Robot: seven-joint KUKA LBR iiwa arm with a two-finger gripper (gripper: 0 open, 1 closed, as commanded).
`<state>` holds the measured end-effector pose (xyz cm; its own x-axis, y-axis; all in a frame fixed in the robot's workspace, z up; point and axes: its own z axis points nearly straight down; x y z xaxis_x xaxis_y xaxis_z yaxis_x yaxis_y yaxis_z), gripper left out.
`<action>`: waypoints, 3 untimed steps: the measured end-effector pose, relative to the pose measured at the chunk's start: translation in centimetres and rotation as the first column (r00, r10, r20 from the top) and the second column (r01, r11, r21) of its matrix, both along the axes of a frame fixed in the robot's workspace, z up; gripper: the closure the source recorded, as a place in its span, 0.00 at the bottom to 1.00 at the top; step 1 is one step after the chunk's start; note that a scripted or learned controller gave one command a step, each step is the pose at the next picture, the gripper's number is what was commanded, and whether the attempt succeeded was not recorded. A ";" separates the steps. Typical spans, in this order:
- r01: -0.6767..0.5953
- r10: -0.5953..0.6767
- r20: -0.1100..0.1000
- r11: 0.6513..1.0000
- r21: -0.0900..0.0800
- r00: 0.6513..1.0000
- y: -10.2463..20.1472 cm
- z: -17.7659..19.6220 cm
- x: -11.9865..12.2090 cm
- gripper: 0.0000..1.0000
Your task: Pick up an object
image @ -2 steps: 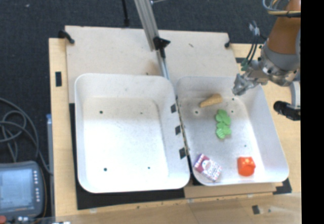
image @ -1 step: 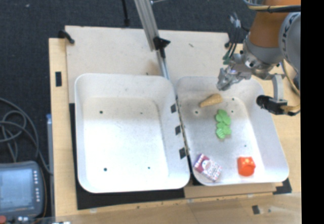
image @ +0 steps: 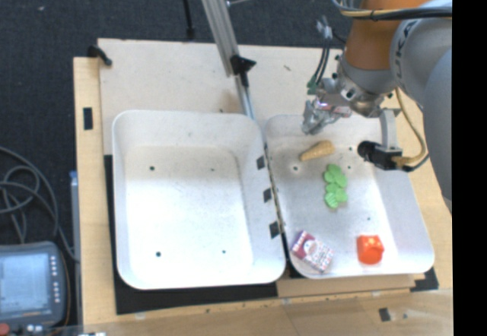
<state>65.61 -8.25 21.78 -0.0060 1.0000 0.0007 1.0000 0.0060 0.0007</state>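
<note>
Hovering gripper (image: 313, 123) at upper part of right bin (image: 403, 198), just above tan roll (image: 316, 150); fingers' state: cannot tell. Likely lining up on roll. Green piece (image: 335, 186), red block (image: 370, 248), packet (image: 313, 251) lie lower in frame, apart, each reachable.

Both shallow plastic bins (image: 190, 198) white with faint dark speckling. In the right one: tan elongated piece (image: 316, 150), bright green lumpy piece (image: 334, 185), orange-red block (image: 370, 249), red-and-white patterned packet (image: 312, 251). Bench (image: 167, 68) pale beige wood. Arm grey, orange band (image: 380, 23).
</note>
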 end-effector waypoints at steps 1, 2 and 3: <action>0.000 0.000 -0.001 1.000 0.000 1.000 4.8 -0.3 0.2 1.00; -0.001 0.001 -0.003 1.000 0.001 1.000 9.9 -0.4 -0.1 1.00; -0.001 0.001 0.002 1.000 0.001 1.000 14.5 0.1 -0.4 1.00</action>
